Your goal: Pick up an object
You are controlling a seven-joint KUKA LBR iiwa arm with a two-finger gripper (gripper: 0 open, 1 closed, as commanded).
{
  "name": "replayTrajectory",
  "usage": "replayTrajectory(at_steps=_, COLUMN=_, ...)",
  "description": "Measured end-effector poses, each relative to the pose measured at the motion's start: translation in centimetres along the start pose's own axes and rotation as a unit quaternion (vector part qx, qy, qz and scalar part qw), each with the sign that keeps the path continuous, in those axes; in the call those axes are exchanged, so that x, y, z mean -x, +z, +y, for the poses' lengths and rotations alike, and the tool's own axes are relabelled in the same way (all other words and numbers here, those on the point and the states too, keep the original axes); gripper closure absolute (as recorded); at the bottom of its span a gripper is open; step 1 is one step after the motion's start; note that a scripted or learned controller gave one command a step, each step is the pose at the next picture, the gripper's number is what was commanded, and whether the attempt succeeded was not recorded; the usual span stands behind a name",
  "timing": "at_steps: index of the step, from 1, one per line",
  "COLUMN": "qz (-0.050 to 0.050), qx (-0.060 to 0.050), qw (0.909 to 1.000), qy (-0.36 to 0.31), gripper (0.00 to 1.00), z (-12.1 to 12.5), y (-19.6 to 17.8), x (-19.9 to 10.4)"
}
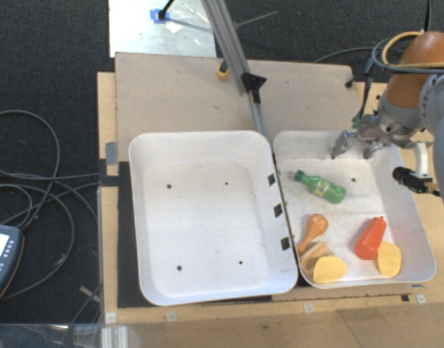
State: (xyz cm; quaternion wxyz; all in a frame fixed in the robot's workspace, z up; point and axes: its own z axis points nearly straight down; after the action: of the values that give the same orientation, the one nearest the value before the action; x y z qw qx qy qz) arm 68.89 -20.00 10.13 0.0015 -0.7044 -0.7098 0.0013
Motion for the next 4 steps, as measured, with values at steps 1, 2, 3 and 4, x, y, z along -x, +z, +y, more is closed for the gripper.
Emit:
replayTrajectory(at_steps=1, qz=-0.002, qx=0.004, qw=1.0, qy=-0.002, gripper=1.0, z=0.2, y=-1.6, x=0.1)
replayTrajectory(at_steps=2, qz=-0.002, qx=0.007, qw=1.0, qy=0.002, gripper=1.0, z=-0.1, y=-8.1, x=0.2)
replayTrajectory(at_steps=3, qz=-0.002, qx=0.006, qw=1.0, qy=0.002, gripper=1.0, z=-0.2, y=-12.8, x=0.7)
replayTrajectory(at_steps=4, qz=-0.001, qx=0.005, qw=1.0, qy=0.002, gripper=1.0, z=-0.1, y=-15.1, x=0.7)
